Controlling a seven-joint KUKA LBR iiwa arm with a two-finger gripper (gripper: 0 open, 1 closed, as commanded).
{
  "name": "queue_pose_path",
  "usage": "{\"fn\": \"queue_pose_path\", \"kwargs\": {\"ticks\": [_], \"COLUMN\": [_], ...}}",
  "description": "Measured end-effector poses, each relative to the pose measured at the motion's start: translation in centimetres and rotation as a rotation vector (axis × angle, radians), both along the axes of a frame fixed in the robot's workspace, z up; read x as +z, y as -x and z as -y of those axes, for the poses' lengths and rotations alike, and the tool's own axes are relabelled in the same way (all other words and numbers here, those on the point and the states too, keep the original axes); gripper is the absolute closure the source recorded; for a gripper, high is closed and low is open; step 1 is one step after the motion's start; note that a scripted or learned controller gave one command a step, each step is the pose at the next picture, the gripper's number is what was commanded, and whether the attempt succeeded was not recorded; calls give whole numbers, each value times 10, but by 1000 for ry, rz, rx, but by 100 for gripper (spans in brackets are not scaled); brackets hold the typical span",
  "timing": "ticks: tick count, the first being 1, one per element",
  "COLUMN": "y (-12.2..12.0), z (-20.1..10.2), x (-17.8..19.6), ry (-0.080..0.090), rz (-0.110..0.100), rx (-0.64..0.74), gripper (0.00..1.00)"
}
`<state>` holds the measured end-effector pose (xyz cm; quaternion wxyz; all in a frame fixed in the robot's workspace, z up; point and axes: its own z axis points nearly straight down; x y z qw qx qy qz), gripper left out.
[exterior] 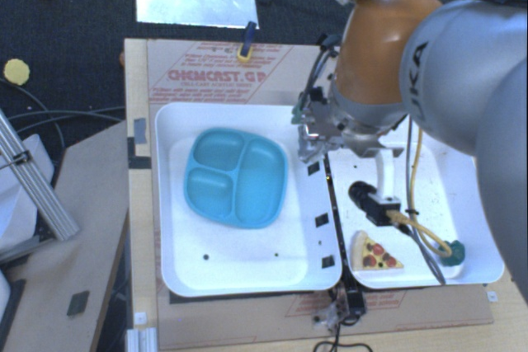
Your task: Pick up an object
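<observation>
Though jaws' state cannot be told, pizza slice (375,253) lies well apart from them, in right bin (452,206).

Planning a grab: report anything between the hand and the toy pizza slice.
Nothing visible. The hand hangs over the bins' shared wall; the triangular toy pizza slice lies on bare floor in the right white bin.

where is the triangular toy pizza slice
In the camera view, the triangular toy pizza slice lies at the right-hand white bin's near left corner, left of a small green object.
</observation>
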<state>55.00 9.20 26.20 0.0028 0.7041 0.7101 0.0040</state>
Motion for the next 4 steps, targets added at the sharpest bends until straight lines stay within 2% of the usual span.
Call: {"fn": "queue_pose_path", "kwargs": {"ticks": [1, 2, 3, 4], "y": [6, 56, 63, 62], "z": [-3, -34, -56, -55], "x": [109, 104, 112, 123], "ry": [-2, 0, 0, 0], "rz": [5, -9, -6, -4], "rx": [-3, -1, -2, 2], "gripper": [100, 100, 100, 100]}}
